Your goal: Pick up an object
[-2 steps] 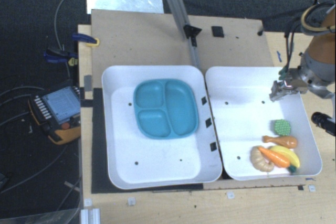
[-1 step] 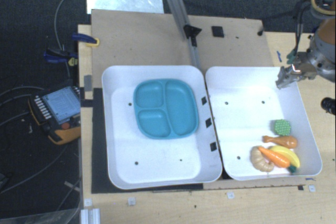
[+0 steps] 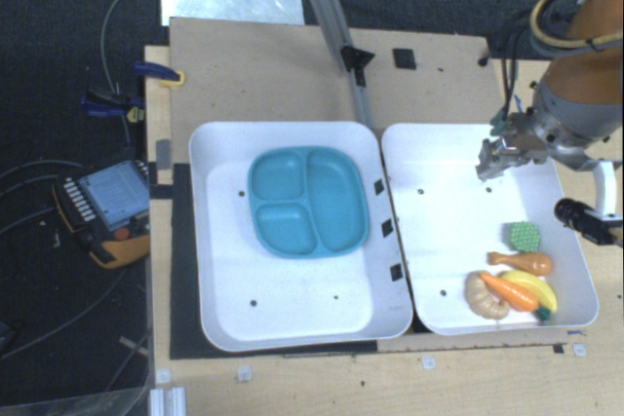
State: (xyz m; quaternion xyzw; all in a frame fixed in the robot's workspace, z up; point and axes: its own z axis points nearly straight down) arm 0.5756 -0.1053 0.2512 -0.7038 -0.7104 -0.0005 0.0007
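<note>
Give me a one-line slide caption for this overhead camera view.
Gripper over the right bin, toy foods clustered in its near corner; blue divided plate in the left bin.

Tan bench [image 3: 263, 73] — two white bins side by side: left bin [image 3: 219, 307], right bin [image 3: 439, 209].

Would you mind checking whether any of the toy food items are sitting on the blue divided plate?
No, the blue divided plate lies in the left bin, while the toy food is clustered in the right bin.

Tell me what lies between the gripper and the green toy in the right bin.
Nothing: the camera view shows only bare white floor of the right bin between the gripper and the green toy.
</note>
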